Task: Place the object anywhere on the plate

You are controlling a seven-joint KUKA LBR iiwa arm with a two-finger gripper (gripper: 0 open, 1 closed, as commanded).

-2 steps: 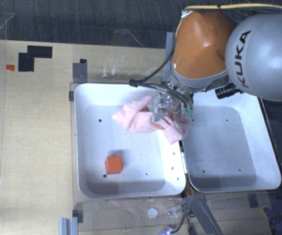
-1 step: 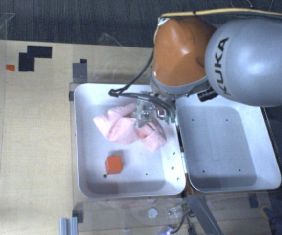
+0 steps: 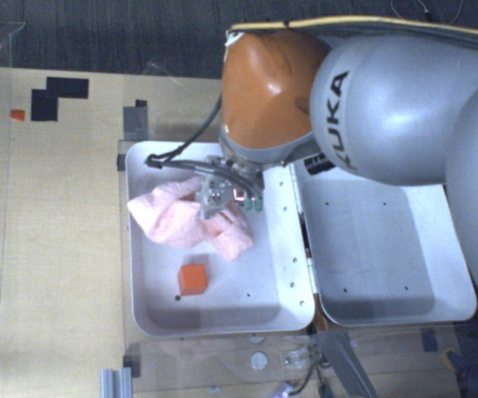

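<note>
A crumpled pink cloth (image 3: 181,215) lies in the upper middle of the left bin (image 3: 152,309). A small orange block (image 3: 193,279) sits on the bin floor just below the cloth. My gripper (image 3: 220,199) comes down from the orange wrist band and rests on the cloth's right part. The arm's body hides much of the tool, so its state is unclear.
The right bin (image 3: 388,255) lies under the large grey arm (image 3: 404,89). A black cable (image 3: 185,149) runs from the wrist to the left bin's top edge. Black markers (image 3: 56,96) and a small orange square (image 3: 17,115) sit on the bench at the far left.
</note>
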